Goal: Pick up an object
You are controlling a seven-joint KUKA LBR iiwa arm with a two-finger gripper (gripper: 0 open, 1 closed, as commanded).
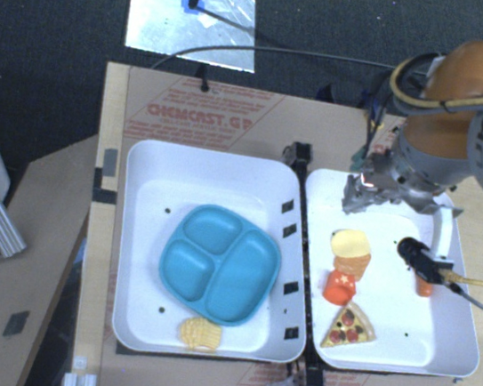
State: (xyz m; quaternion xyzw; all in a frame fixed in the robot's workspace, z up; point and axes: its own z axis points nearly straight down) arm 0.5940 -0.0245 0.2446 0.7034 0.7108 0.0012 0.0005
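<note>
The gripper (360, 195) hangs above the top left corner of the right bin (446, 340) (released or clenched, I cannot tell). Below it stand a yellow-and-orange cup (351, 253), a red piece (339, 289) touching it, and a pizza slice (349, 328) toward the frame's lower right.

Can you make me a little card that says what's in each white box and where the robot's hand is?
left bin: blue divided plate in the middle; yellow corn toy by the near wall
right bin: yellow and orange toy, small red-orange toy, pizza slice, in a line
gripper: over the right bin's far left part, apart from the toys
nearest toy to gripper: yellow and orange toy
</note>
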